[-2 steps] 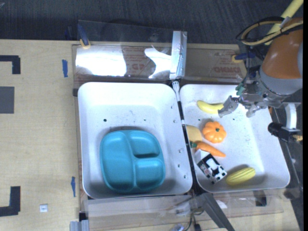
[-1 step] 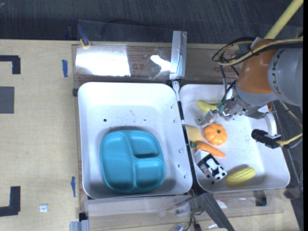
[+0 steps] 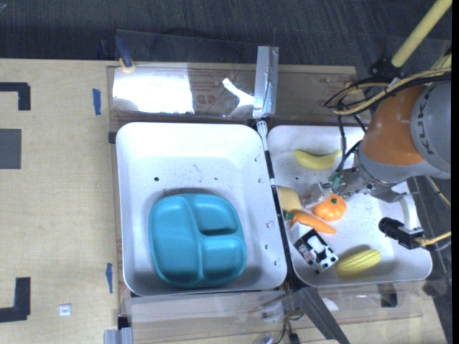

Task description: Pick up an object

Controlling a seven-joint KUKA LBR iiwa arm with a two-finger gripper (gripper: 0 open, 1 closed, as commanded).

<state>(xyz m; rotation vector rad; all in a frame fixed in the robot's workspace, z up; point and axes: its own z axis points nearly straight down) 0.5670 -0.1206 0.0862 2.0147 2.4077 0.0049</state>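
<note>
Two bins below me. My gripper [image 3: 337,186] low in right bin [image 3: 409,264], beside orange pumpkin toy [image 3: 330,208]; grip state unreadable from here. Banana [image 3: 316,159] near back wall. Blue divided plate [image 3: 197,237] in left bin [image 3: 186,145].

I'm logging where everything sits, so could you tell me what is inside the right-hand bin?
The right-hand bin holds a banana, an orange fruit, a carrot, a yellow piece and a black-and-white toy. The arm covers its upper right.

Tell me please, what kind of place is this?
Probably a robot lab set up for grasping trials, not a kitchen. Two white bins sit side by side on a wooden bench, a grey and orange arm reaches in, and the food, such as the banana, looks like toys.
</note>
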